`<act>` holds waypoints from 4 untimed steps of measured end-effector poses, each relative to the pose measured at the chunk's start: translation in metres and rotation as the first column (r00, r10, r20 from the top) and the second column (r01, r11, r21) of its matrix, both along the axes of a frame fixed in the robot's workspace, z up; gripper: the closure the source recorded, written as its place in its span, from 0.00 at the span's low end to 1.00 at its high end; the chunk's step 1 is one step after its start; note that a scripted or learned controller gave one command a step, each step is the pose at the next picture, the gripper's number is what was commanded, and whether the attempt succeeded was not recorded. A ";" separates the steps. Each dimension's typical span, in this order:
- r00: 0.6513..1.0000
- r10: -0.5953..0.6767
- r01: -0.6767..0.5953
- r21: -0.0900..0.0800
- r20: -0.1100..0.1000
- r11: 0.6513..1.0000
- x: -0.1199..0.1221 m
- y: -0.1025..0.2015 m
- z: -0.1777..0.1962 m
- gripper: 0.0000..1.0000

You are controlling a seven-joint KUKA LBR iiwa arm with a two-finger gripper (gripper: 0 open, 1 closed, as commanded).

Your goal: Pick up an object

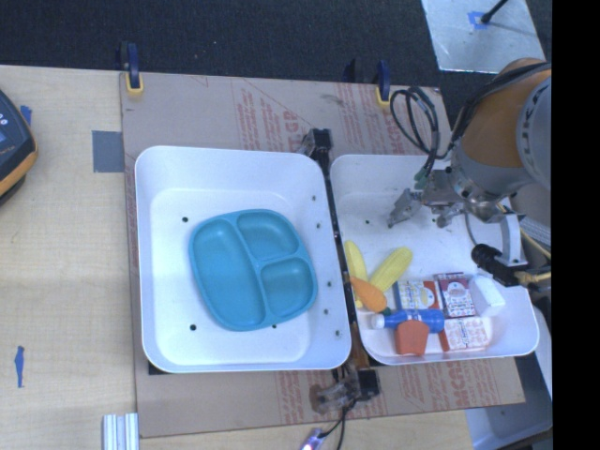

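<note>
Right bin [375, 181]: tool [424, 212] tips indistinct.

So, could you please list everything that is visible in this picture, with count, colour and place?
bins: two, white, side by side on the bench
divided plate: one, blue, in the left bin
corn cobs: two, yellow, right bin near its left wall
carrot: one, orange, below the corn
small cartons: a few, red and white, right bin's near edge
blue piece: one, among the cartons
clamps: two, blue and yellow, far edge of the board
arm: one, grey and orange, right side
end effector: one, over the right bin's far part
</note>
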State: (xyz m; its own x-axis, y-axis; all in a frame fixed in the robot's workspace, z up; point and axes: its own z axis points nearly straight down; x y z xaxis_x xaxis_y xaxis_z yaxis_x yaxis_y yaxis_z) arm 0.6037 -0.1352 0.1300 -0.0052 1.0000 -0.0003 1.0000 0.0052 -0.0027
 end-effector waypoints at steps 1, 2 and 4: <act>1.000 -0.001 0.001 0.000 -0.002 1.000 -0.062 0.040 -0.019 0.00; 1.000 0.001 -0.001 -0.005 0.014 1.000 -0.109 0.034 -0.035 0.00; 1.000 -0.002 0.002 -0.001 0.000 1.000 -0.128 0.000 -0.038 0.00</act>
